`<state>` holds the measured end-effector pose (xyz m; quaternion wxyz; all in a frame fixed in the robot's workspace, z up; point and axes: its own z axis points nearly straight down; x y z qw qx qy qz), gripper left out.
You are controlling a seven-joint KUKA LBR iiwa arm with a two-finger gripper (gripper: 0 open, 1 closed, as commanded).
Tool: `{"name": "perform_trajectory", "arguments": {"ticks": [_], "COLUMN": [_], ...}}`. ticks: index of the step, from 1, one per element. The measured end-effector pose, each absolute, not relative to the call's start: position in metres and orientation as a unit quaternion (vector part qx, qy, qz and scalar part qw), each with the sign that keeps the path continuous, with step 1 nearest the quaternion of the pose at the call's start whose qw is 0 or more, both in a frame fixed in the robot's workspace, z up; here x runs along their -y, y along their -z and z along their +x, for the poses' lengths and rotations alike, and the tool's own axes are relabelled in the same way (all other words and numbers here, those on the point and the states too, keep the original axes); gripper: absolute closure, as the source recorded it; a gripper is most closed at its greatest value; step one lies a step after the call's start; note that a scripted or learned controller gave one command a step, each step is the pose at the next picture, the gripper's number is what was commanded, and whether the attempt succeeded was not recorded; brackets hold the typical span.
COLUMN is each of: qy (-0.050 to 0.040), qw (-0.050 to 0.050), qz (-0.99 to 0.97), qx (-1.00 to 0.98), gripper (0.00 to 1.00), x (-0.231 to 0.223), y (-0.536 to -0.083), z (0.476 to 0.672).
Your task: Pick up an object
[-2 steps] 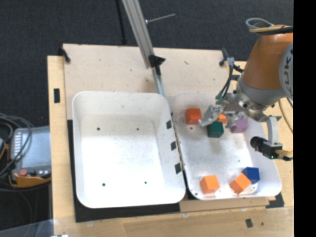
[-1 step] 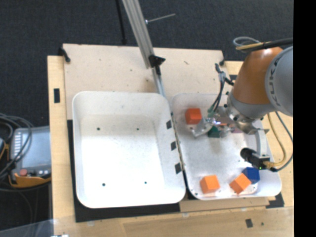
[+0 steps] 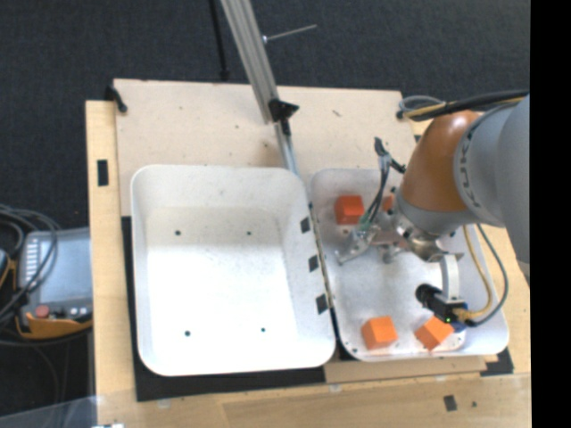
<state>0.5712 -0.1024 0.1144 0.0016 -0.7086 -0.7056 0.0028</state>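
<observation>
Three orange blocks lie in the right bin [image 3: 486,333]. One block [image 3: 350,209] sits near the bin's far left corner. Another block [image 3: 379,332] rests near the front edge, and a third [image 3: 434,333] lies to its right, next to a black cable end. My gripper [image 3: 364,237] hangs low over the bin floor just in front of the far block, close to it. The grey arm with its orange band [image 3: 442,172] covers the bin's far right part. A sliver of orange [image 3: 388,203] shows beside the wrist.
The left bin [image 3: 223,266] stands beside the right one, with a narrow divider and black clips between them. A slanted metal pole [image 3: 254,56] rises behind the bins. Cables [image 3: 486,283] loop off the wrist over the right bin.
</observation>
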Motion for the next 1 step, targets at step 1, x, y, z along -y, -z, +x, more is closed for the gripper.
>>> {"name": "perform_trajectory", "arguments": {"ticks": [1], "qy": [0.0025], "qw": [-0.001], "qz": [-0.711], "qx": [0.703], "gripper": [1.0], "x": [0.1011], "y": [-0.1288], "z": [0.5741]}}
